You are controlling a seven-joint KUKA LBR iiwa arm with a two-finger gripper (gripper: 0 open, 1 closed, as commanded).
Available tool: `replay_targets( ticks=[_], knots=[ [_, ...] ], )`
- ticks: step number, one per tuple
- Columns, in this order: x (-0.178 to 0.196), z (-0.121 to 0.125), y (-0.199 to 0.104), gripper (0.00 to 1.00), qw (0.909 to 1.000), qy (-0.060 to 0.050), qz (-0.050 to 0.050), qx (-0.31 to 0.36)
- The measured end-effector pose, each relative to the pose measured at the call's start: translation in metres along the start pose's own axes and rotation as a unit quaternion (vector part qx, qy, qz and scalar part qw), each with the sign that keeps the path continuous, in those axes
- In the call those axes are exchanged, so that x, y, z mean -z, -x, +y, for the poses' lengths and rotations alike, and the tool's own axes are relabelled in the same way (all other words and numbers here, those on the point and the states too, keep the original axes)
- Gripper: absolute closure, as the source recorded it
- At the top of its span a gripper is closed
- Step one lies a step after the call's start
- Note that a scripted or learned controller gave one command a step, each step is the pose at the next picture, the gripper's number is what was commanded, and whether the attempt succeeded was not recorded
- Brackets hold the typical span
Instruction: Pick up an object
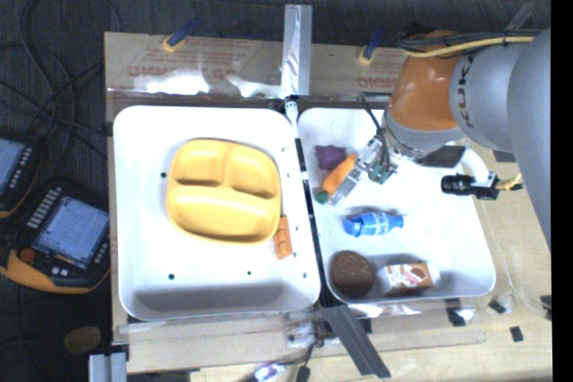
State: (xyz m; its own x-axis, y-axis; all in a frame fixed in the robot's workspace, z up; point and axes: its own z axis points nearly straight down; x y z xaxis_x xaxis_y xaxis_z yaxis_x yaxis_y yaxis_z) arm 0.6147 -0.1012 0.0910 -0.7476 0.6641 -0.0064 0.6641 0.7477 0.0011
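Arm (466, 98): grey with an orange band, reaching in from the right over the upper half of the right bin.
Gripper (345, 183): low in the right bin's upper left part, slanting down and left toward the divider.
Fingers: closed on the orange carrot-like piece (335, 178), which sits between the tips (its lower end just beside the bin's left wall).
Purple piece (329, 155): just above and left of the carrot piece, near the bin's top left corner.
Blue bottle (373, 223): lying on its side mid-bin, apart from the gripper, with bare white floor on its right.
Brown round object (351, 273): against the bottom edge, left of centre.
Brown bottle (407, 277): lying on its side just beside the round object, along the same bottom edge.
Right bin (457, 233): its right half is bare floor, the widest free space here.
Left bin (143, 219): a yellow divided tray (224, 190) takes up the middle, leaving a white margin all round.
Orange piece (283, 239): wedged between the tray's lower right corner and the left bin's right wall (tight spot).
Divider (304, 192): the two bins' rims touch here.
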Motion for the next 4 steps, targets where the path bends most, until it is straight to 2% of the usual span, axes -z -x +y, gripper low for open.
replay_targets(
  ticks=[1, 2, 3, 4],
  knots=[
    [0.010, 0.002, 0.001, 1.00, 1.0000, 0.003, -0.001, 0.000],
    [0.000, 0.010, 0.043, 1.00, 0.9985, 0.002, -0.002, 0.054],
    [0.031, 0.036, 0.029, 1.00, 0.9980, -0.001, 0.003, -0.064],
    [0.031, 0.036, 0.029, 0.00, 0.9979, -0.001, 0.003, -0.064]
  ],
)
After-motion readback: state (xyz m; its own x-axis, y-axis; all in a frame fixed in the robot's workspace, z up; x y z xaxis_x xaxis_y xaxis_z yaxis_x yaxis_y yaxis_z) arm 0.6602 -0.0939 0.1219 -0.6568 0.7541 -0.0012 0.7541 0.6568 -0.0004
